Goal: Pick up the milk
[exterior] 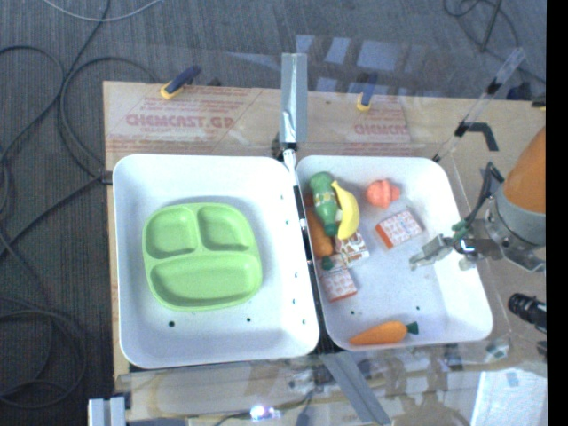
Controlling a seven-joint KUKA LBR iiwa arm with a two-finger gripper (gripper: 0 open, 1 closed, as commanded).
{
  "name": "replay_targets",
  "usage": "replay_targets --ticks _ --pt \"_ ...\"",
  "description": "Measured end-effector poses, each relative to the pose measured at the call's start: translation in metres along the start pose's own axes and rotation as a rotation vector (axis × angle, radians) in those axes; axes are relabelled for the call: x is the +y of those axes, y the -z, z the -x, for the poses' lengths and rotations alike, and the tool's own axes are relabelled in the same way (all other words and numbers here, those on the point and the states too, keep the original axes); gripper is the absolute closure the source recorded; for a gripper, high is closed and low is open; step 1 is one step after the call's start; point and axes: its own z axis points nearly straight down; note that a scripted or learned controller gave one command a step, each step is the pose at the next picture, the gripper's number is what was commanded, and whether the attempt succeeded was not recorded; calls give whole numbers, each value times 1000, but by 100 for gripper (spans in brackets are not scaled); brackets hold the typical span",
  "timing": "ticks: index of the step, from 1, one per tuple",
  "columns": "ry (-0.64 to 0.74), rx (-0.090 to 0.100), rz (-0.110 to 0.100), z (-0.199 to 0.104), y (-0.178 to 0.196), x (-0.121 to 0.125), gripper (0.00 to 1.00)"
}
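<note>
The small red-and-white milk carton [398,229] is seen lying flat in the right white bin [461,322], just left of the fingers [432,251], untouched; whether these are spread cannot be told.

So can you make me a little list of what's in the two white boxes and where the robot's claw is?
left bin: green divided plate
right bin: banana, green bottle, peach-coloured fruit, three small cartons, carrot near the front edge, orange item by the left wall
milk: likely one of the cartons; labels too small to tell which
claw: over the right bin's right side, apart from every item
</note>
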Motion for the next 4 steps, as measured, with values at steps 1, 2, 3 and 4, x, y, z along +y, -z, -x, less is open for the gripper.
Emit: replay_targets --ticks 1,2,3,4 --pt "-340 1 -3 -88 -34 35 0" --pt "-142 2 16 -100 -97 42 0" --pt "-141 5 23 -101 -86 45 100" --pt "-145 -2 24 -98 -85 45 0"
